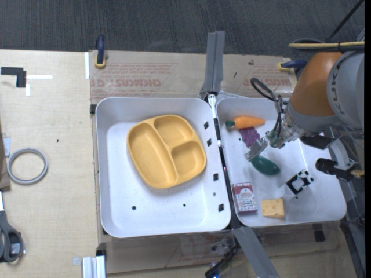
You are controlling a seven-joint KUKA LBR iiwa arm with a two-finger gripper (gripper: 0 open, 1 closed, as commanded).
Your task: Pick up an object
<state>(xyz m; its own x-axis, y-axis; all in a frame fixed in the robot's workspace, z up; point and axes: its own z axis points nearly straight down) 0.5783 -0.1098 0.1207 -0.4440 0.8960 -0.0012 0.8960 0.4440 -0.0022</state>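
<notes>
Right bin: carrot [248, 121], purple piece [250, 136], green object [266, 165], red box [244, 198], cheese [273, 208].

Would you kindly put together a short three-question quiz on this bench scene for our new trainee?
1. True or false: the yellow divided plate lies in the left bin.
2. Which item sits nearest the right bin's front edge? A) carrot B) cheese wedge C) purple item
3. Fill in: the gripper hangs just above the dark ____ object.

Key: 1 true; 2 B; 3 green.
</notes>
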